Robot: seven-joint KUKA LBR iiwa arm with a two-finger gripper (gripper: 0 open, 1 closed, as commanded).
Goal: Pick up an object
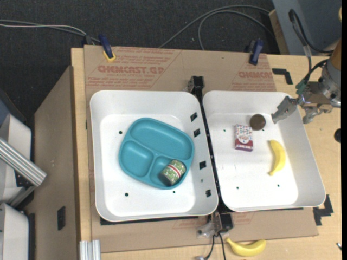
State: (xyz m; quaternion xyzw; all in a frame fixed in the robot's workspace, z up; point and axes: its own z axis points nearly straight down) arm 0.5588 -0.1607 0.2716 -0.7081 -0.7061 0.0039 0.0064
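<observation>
- White shallow bins, two, side by side on cardboard-topped worktop (162, 64); left bin (108, 199), right bin (303, 194).
- Left bin: teal divided plate (146, 150), tilted diagonally; small can with green label (173, 171) lying in plate's lower-right compartment.
- Right bin: small red-and-white box (244, 137) near middle, upper half; dark round object (257, 122) just beside box's upper right corner, type not clear.
- Yellow banana (278, 156) in right bin, right of box, apart from it, lengthwise roughly top to bottom, curved.
- Second banana (246, 247) outside bins, at worktop's front edge below right bin.
- Hand (303, 106) at right bin's upper right rim, above rim edge, well apart from banana and box; nearest item the dark round object, not touching.
- Finger state: cannot tell; nothing seen between fingers.
- Blue-and-yellow clamp (107, 49) at cardboard's top left, blue clamp (255, 51) at top right.
- Cables across dark floor (162, 15) behind worktop.
</observation>
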